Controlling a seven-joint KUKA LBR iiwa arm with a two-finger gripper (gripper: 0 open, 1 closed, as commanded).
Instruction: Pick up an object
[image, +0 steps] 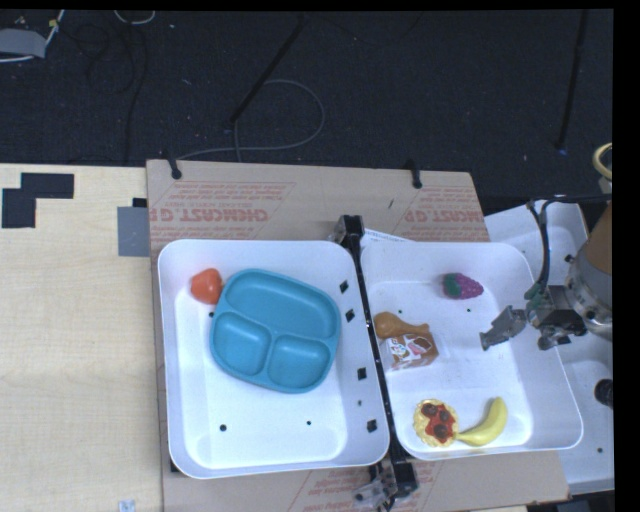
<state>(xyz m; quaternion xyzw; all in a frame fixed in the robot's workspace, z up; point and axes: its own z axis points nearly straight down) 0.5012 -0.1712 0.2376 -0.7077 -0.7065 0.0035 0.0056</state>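
Note:
My gripper (525, 335) hangs over the right edge of the right bin (545, 400), its two fingers spread open with nothing between them. In this bin lie a purple grape bunch (462, 286) at the back, left of the gripper, a brown drumstick (397, 325) and a brown-and-white toy (411, 350) by the left wall, and a red-and-yellow round toy (435, 421) beside a yellow banana (486, 424) at the front. The gripper touches none of them.
The left bin (190, 420) holds a blue divided plate (274, 329) and a red-orange tomato (206, 285) at its back left corner. A black divider (366, 340) separates the two bins. Cables run by the arm at the right.

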